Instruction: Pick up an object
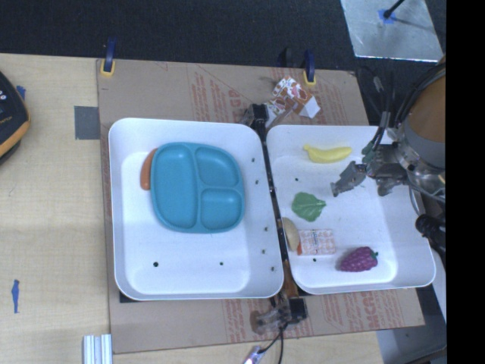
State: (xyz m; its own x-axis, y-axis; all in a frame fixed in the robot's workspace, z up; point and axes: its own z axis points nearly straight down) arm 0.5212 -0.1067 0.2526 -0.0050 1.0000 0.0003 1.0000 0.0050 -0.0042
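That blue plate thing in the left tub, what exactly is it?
The blue plate is a turquoise divided dish, plastic by its look, with rounded corners and three compartments: one large, two smaller. It lies flat, face up, in the left bin, toward the far side. An orange object pokes out from under its left edge.

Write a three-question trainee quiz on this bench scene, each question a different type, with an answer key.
1. True or false: the blue divided plate lies in the right bin.
2. Which item lies nearest the gripper? A) purple grapes B) yellow banana C) orange item under the plate
3. Fill in: the green leaf lies in the ____ bin.

Key: 1 false; 2 B; 3 right.
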